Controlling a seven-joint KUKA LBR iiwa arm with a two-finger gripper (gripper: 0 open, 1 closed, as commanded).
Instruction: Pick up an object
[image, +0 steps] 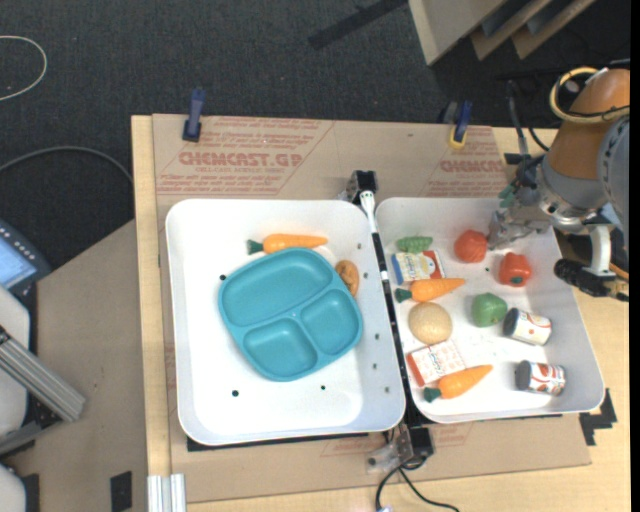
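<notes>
Nearest the camera, along the front of the right bin (590, 370), lie a carrot (462, 381) touching a small red-and-white carton (436, 361), and a dark can with a red-and-white label (540, 377); the printing on both is too small to read. Just behind them sit a pale round potato-like ball (430, 323), a green pepper (488, 309) and a second small can (527, 327). In the left bin (190, 330) a teal divided plate (290, 313) fills the middle, with a small brown item (347, 275) touching its right rim and an orange carrot (288, 242) just behind it. Further back in the right bin are another carrot (432, 290), a red-and-white box (416, 266), a green leafy piece (413, 243), a red tomato (470, 246) and a red pepper (514, 268). The gripper (508, 222) hangs low at the back of this bin, just beside the tomato and just above the red pepper; nothing is seen between its fingers, and whether they are spread or closed cannot be told. The likely target is one of those two red things. Both are round and smooth, so a descent slightly off centre could nudge either away or let it squirt out as the fingers close, and the bin wall close behind leaves little room. Farthest back, the brown board (250, 160) under the bins reads "CHEMCAST" in red, repeated.
</notes>
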